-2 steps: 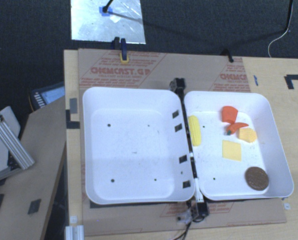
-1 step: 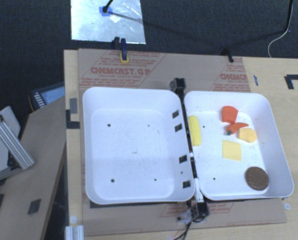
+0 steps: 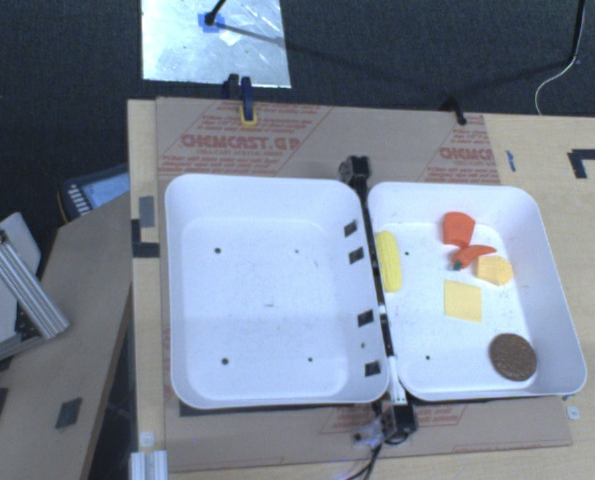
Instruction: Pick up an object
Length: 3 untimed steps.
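1. A yellow corn cob (image 3: 388, 260) is seen lying lengthwise against the left wall of the right bin (image 3: 551, 268), apart from the other pieces; it is judged light, rigid and perhaps slick, best taken across its narrow middle.
2. An orange wedge (image 3: 458, 228), a small orange piece (image 3: 472, 255) and a yellow-orange block (image 3: 495, 269) are clustered near the far right corner, the last two touching or nearly so; a clean grasp there is thought harder.
3. A flat yellow square (image 3: 464, 301) and a brown disc (image 3: 513, 356) are laid nearer the front; both appear thin and awkward to pinch.
4. The left bin (image 3: 192, 268) is set alongside on the bench (image 3: 377, 133).
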### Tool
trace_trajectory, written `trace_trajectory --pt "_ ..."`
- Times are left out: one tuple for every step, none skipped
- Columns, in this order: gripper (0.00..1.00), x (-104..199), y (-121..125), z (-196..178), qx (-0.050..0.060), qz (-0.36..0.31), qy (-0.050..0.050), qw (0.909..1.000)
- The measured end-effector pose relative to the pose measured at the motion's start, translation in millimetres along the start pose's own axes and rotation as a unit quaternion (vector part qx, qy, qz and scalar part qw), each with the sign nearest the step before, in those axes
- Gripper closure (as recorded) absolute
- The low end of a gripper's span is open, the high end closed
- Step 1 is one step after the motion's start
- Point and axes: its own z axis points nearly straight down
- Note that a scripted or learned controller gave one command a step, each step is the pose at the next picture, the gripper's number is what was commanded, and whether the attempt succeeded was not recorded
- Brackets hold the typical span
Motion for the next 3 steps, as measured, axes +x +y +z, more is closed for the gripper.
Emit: trace_trajectory --pt "1.00 0.0 0.0 0.0 0.000 0.000 0.000 1.0000" --pt "1.00 0.0 0.0 0.0 0.000 0.000 0.000 1.0000" --pt "1.00 0.0 0.0 0.0 0.000 0.000 0.000 1.0000"
